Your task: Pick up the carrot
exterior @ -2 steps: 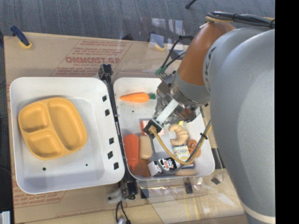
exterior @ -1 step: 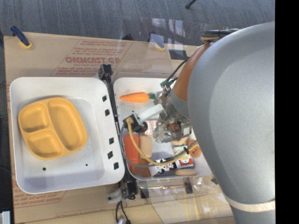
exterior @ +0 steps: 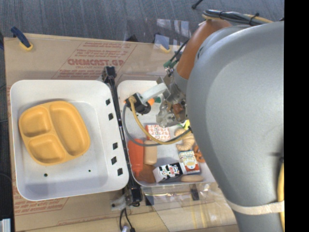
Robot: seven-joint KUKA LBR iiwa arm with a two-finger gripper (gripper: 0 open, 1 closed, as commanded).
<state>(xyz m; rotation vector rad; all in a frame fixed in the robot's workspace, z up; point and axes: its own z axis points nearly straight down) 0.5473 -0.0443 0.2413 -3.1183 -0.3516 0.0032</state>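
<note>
My arm (exterior: 241, 105) enters from the right and covers most of the right bin's (exterior: 126, 129) far side; orange band sits above the wrist, approx. over the bin's upper right corner. Gripper (exterior: 166, 114) is down inside the right bin, upper-middle area, w/ a yellow cable (exterior: 140, 127) looping off it to the left. Finger state: cannot tell, the wrist hardware hides the tips, and I see nothing confirmed between them. Right bin contents, front section: carrot (exterior: 136, 159) lies along the left wall, lengthwise, just beside a tan block (exterior: 151, 153); a red-and-white patterned pack (exterior: 157, 131) sits above the block, near the gripper; a black-and-white milk carton (exterior: 169, 171) lies on its side at the front wall; an orange juice box (exterior: 189, 161) is just to its right; beige rounded items (exterior: 186, 140) lie partly under my arm, type unclear. Carrot is apart from the gripper, nearer the front-left of the bin. Left bin (exterior: 29, 185) holds one yellow divided tray (exterior: 54, 132), three compartments, set toward the left half, tilted slightly vs. the bin walls. Both bins rest on a brown cardboard sheet (exterior: 72, 57), side by side, w/ a black clip strip (exterior: 116, 129) at the shared wall.
</note>
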